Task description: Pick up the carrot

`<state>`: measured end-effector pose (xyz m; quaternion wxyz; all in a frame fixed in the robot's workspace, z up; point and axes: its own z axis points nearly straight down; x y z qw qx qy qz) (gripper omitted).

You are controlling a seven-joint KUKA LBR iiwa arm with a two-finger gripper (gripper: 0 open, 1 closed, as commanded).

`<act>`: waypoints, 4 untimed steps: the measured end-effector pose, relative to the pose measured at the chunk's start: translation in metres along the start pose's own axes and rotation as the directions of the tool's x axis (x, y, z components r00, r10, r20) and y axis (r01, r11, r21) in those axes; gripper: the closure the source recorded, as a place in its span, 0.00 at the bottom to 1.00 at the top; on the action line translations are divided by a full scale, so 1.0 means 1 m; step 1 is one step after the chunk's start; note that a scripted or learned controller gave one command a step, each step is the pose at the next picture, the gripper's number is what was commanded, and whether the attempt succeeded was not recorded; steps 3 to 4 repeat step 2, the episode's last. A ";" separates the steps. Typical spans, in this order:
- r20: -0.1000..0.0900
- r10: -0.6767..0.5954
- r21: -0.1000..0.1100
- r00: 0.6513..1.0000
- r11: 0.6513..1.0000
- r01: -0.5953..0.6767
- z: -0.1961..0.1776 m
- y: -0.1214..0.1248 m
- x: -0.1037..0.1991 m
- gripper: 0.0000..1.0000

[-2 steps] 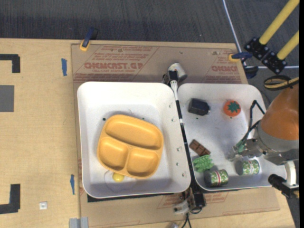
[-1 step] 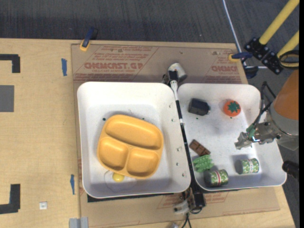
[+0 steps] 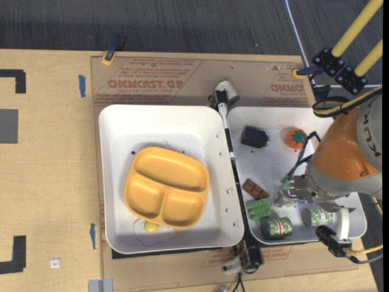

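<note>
The carrot (image 3: pixel 296 137) is a small orange piece with a green top, lying near the far edge of the right bin (image 3: pixel 358 227). My gripper (image 3: pixel 290 191) hangs low over the middle of that bin, nearer the camera than the carrot and apart from it. The arm's orange band (image 3: pixel 343 157) sits just right of the carrot and covers the bin's right part.
In the right bin lie a dark block (image 3: pixel 254 137), a brown bar (image 3: pixel 255 190), a green piece (image 3: pixel 259 208) and two green cans (image 3: pixel 277 227) (image 3: pixel 320 216) close to the gripper. The left bin (image 3: pixel 115 163) holds a yellow divided tray (image 3: pixel 165 186).
</note>
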<state>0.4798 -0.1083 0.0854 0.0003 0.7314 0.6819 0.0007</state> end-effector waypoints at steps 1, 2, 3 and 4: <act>0.000 0.051 0.000 0.999 0.999 -0.051 -0.144 0.031 0.009 1.00; 0.000 -0.002 0.003 1.000 1.000 0.002 -0.101 -0.002 0.057 1.00; 0.000 -0.002 0.003 1.000 1.000 0.002 -0.101 -0.002 0.057 1.00; 0.000 -0.002 0.003 1.000 1.000 0.002 -0.101 -0.002 0.057 1.00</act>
